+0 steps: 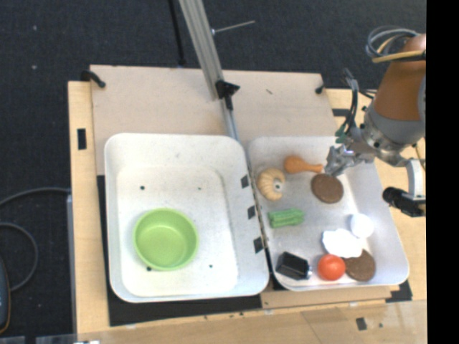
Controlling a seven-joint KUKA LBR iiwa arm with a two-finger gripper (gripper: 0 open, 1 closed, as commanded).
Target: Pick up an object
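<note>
Two white bins sit on our tabletop [172,106]. Our hand [337,160] hovers in the right bin [387,224], just above a brown disc [327,188]; we cannot tell its grip. Left bin [179,156] holds a green bowl [166,239].

— How many bins are seen on the bench?
— Two white bins are counted: a left bin [125,156] and a right bin [384,224].
— What is counted in the left one?
— One green bowl [166,239].
— And in the right one?
— Two brown discs are counted, disc one [327,188] and disc two [361,266]. One each is counted of the following: shell [271,183], orange gourd [301,166], green block [286,218], black block [292,265], red ball [331,267], white lump [342,242], white ball [361,226].
</note>
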